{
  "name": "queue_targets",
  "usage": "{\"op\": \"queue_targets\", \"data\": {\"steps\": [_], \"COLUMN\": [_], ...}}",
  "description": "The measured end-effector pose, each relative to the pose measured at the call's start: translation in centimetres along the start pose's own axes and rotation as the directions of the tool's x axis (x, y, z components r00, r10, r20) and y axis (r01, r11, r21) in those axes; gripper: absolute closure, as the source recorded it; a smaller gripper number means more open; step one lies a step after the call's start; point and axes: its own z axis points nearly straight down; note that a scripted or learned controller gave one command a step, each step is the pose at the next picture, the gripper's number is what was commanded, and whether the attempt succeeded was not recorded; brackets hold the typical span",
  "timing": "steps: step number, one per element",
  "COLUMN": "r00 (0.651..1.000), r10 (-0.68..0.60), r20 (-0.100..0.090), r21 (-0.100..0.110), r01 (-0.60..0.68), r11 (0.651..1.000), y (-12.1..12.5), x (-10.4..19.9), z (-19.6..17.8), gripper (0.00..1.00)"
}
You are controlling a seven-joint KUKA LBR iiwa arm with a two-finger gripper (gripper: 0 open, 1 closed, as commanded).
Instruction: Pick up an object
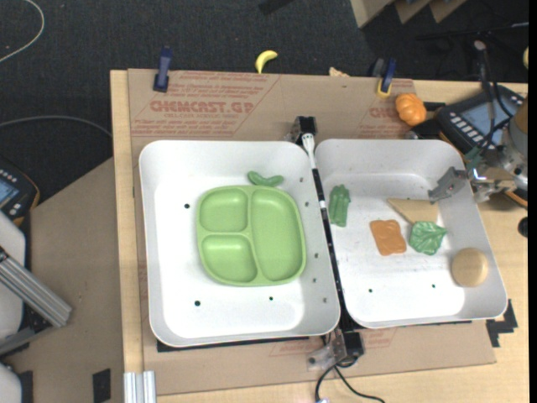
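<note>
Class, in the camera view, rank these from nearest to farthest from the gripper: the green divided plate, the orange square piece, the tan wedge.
Gripper at the right bin's far right.
1. Tan wedge, just beside it.
2. Orange square piece, mid right bin.
3. Green divided plate, left bin.

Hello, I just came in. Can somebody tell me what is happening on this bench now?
A robot arm reaches in from the right, and its gripper is over the far right part of the right bin. It holds nothing that can be seen. In that bin lie a dark green piece, an orange slab, a leafy green piece, a tan wedge and a beige round piece. The left bin holds a green divided plate. Nothing is picked up yet.
</note>
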Motion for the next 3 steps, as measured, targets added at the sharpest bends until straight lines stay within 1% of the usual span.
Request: {"op": "queue_targets", "data": {"steps": [1,2,3], "r00": [1.0,1.0,1.0], "r10": [-0.003,-0.01,0.0], "r20": [-0.013,-0.007,-0.001], "r21": [0.004,0.004,0.001], "r01": [0.003,0.01,0.0], "r11": [1.0,1.0,1.0], "y": [-3.9,-3.1,-3.2], "x": [0.4,10.4,9.7], "z": [10.8,10.5,9.5], "gripper": [0.0,0.0,1.0]}}
